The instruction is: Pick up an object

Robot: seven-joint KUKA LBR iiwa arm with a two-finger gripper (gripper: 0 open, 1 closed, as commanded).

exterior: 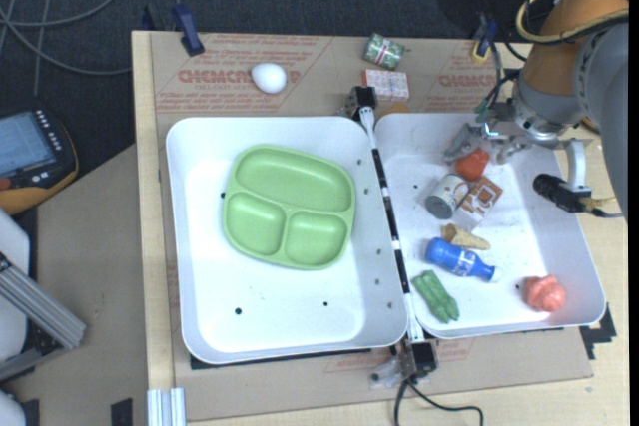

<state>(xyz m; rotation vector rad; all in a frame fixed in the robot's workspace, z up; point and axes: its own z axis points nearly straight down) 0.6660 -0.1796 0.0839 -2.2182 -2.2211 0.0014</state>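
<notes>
Cardboard-topped bench (300, 65) on dark floor, two white bins side by side, arm reaching in at upper right.

Low over the upper part of the right bin (569, 244), the gripper (486, 147) sits right at a small orange-red object (473, 163); its fingers seem to straddle it, but I cannot tell how far apart they are or whether they grip. Just below lie a grey-capped can (446, 197) and a small brown-and-white box (481, 198), touching. Lower down are a tan piece (466, 236), a blue bottle (460, 259), a green item (436, 295) and, lower right, a pink lump (545, 292). Centre frame, the left bin (200, 294) holds a green divided plate (290, 207). A white egg (268, 77) lies on the cardboard above.
</notes>
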